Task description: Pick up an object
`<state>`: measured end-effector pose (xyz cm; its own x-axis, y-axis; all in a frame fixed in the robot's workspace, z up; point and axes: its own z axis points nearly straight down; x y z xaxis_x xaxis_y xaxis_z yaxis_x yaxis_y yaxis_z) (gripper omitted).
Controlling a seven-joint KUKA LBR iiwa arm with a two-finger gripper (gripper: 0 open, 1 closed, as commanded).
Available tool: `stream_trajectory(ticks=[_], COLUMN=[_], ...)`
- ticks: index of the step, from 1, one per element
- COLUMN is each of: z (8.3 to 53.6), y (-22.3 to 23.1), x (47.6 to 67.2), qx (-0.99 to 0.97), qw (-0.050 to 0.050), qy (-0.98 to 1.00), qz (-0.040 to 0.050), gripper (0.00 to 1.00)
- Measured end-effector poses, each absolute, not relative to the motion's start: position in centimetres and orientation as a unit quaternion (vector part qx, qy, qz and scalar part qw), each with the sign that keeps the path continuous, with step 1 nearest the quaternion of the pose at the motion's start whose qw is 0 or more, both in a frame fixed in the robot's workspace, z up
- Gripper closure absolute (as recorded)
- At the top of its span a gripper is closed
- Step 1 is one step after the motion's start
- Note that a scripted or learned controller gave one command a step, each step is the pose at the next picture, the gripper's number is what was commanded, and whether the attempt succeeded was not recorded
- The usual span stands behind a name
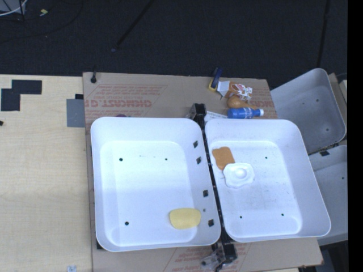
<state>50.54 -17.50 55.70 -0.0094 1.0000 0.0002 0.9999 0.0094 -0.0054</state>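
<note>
Though inverted, red cardboard lettering (122, 102) beyond yellow object (185, 218)

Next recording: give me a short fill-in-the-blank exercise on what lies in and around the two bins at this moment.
1. The pale yellow object lies in the ____ bin as the camera sees it.
2. In the other bin, the white object touches a flat ____ piece.
3. The blue bottle lies on the cardboard ____ the bins, on its side.

Missing words: left; orange; behind
</note>
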Motion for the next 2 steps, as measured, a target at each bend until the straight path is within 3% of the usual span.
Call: stream_trajectory(ticks=[1,2], z=[55.6,56.6], y=[-17.5,-17.4], x=[50.5,50.6], qx=[-0.704,-0.701], qw=[0.003,0.003], qy=[-0.711,-0.713], qz=[0.0021,0.0024], gripper=[0.0,1.0])
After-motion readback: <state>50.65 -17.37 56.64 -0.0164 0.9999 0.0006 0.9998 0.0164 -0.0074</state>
